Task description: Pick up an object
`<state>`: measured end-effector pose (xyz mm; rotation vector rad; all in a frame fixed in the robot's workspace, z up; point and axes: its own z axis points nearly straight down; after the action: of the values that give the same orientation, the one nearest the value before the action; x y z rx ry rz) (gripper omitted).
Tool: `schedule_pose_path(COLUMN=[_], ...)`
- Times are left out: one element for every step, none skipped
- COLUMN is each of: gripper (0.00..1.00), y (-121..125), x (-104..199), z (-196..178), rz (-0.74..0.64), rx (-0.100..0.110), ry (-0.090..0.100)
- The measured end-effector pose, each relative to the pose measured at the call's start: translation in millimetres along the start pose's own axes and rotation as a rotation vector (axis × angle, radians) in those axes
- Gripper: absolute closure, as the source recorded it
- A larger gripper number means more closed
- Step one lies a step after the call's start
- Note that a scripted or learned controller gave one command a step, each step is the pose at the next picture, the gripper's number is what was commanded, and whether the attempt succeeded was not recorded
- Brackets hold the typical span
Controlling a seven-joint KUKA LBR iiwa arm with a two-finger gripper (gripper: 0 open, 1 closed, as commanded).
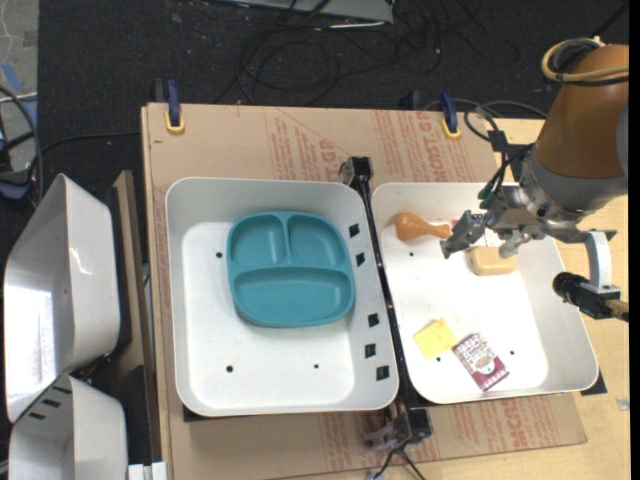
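The jaws (478, 236) hang in the right bin (560, 368), grip unclear, between the orange drumstick (418, 228) leftward and tan block (492, 261) just right.

Smooth matt plastic teal tray (291, 269) in a glossy white bin (190, 298).

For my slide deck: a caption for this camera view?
Claw over the right bin, between an orange toy and a tan block.
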<state>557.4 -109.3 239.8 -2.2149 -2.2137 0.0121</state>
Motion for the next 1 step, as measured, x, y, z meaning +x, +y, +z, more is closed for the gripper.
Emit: schedule_pose_path(gripper=[0.00], y=[2.2], x=[0.1], z=[-6.3], rz=[-0.002], rx=[-0.012], ry=[-0.001])
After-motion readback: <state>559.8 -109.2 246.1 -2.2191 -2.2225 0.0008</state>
